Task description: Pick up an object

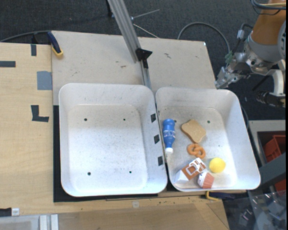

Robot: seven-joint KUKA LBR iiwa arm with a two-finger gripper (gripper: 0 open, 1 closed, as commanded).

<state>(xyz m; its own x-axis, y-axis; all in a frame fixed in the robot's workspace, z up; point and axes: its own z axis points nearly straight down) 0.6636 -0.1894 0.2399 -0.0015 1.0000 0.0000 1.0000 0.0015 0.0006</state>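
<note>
While the arm [270,25] reaches in from the far right, its claw [224,77] hangs beyond the far right corner of the right bin [230,99], over the bench edge rather than over the bin's floor. Whether the claw is spread or pressed together cannot be told from this view; nothing is seen between its tips.

All the pickable things lie in the right bin, nearer and to the left of the claw. A blue bottle [169,133] with a white cap lies along the bin's left wall, cap pointing near. Just right of it sits a tan slice of toy bread [194,130], the object closest to the claw yet still well apart from it. Near of the bread lies a small orange pretzel [197,151]. Nearer still, an orange and white carton [193,168] rests beside a yellow ball [217,165], and a small red and white piece [206,179] lies touching or just beside the carton at the bin's near wall.

The left bin [67,128] stands side by side with the right one. A metal pole [127,25] slants across the bench from the far side to the gap between the bins. A yellow and blue clamp [55,44] sits at the bench's far left corner.
</note>
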